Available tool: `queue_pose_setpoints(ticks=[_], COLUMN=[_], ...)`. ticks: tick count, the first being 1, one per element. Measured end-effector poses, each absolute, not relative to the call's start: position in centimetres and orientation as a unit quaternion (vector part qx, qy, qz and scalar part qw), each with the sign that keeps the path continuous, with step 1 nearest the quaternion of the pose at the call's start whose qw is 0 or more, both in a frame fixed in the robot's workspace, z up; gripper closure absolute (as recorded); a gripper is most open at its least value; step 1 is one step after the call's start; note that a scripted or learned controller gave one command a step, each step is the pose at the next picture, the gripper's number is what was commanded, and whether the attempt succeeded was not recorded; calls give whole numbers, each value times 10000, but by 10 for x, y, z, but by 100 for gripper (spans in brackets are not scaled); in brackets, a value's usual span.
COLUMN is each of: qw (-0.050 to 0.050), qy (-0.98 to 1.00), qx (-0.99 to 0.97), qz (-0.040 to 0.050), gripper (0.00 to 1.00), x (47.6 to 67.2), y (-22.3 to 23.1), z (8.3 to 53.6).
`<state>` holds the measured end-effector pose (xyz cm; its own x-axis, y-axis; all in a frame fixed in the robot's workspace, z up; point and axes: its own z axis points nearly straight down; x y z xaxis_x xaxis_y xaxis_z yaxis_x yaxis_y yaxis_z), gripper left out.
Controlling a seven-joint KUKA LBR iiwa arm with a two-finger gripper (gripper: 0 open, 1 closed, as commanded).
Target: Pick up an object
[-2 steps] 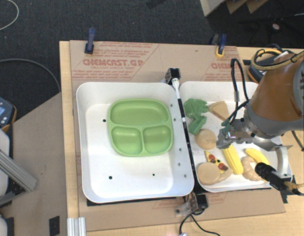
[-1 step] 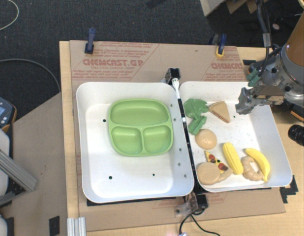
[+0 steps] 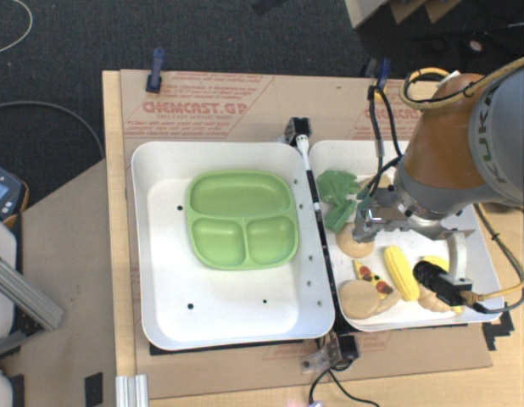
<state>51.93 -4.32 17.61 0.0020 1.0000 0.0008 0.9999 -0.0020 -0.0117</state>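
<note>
Left bin (image 3: 156, 253): left-centre of frame; holds a green 3-compartment plate (image 3: 242, 219), lying flat near its middle.
Right bin (image 3: 345, 152): right-centre of frame, touching the left bin along a black strip (image 3: 311, 200).
Arm (image 3: 453, 142): comes in from right edge, orange band over grey, covers the upper-right part of the right bin.
Gripper (image 3: 366, 224): low over the left half of the right bin; open or closed, can't tell; nothing seen held.
In the way: gripper body overlaps the right edge of the green leafy piece (image 3: 332, 195) and the top of the tan disc (image 3: 355, 247).
Green leafy piece: crinkled, dark green, upper-left of right bin, just beside the strip.
Tan disc: flat, round, pale brown, just below gripper.
Yellow corn (image 3: 401, 274): short cob, tilted, lower-centre of right bin.
Spotted piece (image 3: 372, 278): small, orange w/ red, betw. disc and corn.
Tan lump (image 3: 362, 300): rounded, at bin's lower-left corner.
Bench (image 3: 203, 100): brown board w/ red print, blue clamps (image 3: 154, 70) at the top edge.
</note>
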Motion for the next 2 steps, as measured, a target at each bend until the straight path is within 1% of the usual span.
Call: queue_pose_setpoints(ticks=[1,2], qw=[-72,-87], qy=[-7065,-7080], qx=[-7077,-7061], qz=[-55,-76], gripper=[100,100], x=[482,485], y=[-72,-56], z=[348,545])
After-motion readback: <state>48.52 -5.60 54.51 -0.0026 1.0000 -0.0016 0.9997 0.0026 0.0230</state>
